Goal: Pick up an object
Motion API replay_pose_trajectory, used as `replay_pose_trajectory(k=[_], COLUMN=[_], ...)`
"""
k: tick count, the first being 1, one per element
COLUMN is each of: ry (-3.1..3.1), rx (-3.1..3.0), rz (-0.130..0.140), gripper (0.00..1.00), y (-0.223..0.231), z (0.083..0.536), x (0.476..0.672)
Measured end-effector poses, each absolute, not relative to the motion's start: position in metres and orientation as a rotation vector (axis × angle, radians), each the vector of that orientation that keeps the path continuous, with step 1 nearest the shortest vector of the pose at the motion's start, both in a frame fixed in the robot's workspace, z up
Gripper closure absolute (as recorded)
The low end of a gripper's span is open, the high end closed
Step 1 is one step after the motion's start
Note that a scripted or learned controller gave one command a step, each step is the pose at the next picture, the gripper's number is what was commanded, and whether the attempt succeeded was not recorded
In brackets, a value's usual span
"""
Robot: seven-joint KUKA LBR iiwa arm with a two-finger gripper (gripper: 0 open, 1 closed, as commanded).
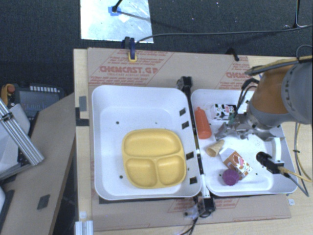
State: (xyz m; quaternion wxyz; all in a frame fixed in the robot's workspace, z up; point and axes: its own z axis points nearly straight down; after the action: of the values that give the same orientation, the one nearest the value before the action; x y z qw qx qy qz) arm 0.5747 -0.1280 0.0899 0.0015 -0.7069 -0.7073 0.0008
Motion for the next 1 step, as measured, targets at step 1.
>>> replay_pose_trajectory(k=[1], ry=[-2.222], rx=[-2.223], rz=[-0.001], gripper=[1.00], y=[-0.1287], z=[0.1034], x=[0.5760])
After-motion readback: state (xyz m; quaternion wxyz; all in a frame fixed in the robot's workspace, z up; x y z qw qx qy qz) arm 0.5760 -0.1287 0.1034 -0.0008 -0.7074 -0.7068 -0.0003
